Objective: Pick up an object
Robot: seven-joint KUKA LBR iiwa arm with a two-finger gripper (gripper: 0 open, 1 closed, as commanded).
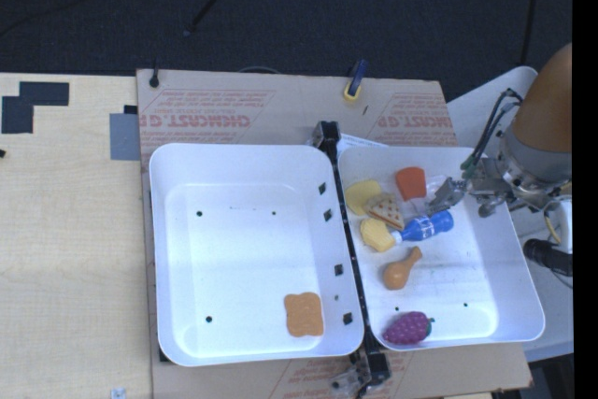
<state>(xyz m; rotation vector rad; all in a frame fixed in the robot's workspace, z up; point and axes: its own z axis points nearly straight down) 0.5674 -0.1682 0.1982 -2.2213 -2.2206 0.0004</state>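
The right bin (523,294) holds several toy foods. A blue bottle (428,225) lies near its middle, with a red block (410,182) behind it. Yellow pieces (363,195), a cracker-like wedge (385,214) and a yellow lump (377,235) lie to the left. A tan drumstick (402,269) and purple grapes (407,328) lie nearer the front. My gripper (467,199) hangs over the bin's right part, just right of the bottle's end. Its fingers are spread open and nothing is between them.
The left bin (177,201) has an orange toast-shaped piece (304,314) near its front right corner. A black divider clip row (336,238) runs between the bins. Both bins rest on cardboard (234,112), with a blue and yellow clamp (354,80) at its back edge.
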